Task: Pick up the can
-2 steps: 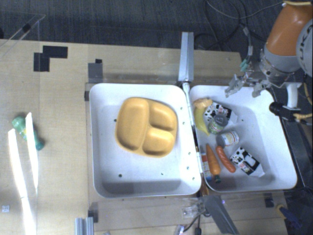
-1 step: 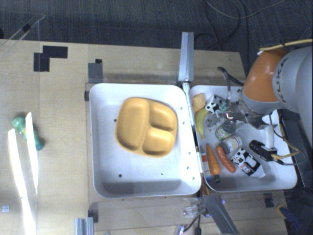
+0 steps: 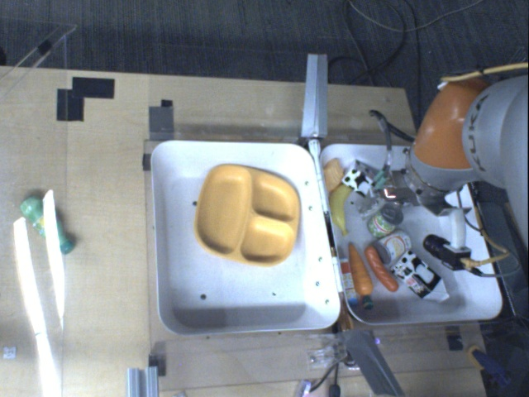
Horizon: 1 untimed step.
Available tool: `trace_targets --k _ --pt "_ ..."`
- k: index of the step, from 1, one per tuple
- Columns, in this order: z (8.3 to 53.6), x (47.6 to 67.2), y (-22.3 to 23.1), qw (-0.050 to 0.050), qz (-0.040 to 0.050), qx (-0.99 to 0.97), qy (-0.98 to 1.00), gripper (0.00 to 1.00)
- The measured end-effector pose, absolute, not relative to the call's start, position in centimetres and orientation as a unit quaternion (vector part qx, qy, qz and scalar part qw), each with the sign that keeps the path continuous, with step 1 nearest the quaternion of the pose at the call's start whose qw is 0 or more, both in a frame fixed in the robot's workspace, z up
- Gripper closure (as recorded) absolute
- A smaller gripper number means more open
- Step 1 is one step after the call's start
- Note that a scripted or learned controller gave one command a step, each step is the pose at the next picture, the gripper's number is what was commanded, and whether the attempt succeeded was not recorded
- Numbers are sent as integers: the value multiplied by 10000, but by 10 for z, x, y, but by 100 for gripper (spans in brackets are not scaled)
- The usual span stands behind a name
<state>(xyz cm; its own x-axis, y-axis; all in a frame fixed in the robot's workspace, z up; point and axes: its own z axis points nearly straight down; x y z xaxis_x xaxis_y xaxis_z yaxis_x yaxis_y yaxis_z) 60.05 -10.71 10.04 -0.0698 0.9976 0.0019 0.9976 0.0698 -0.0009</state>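
Left bin carries a yellow divided tray. Right bin carries the can, lying at 6 o'clock from the gripper, near but apart. A banana lies at 9 o'clock of the gripper.

grey rounded arm with a glossy orange band; dark cable by the wrist
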Motion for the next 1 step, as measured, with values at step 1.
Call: trace_targets --k 1 --pt "182 502 -74 12 2 -6811 -7322 100"
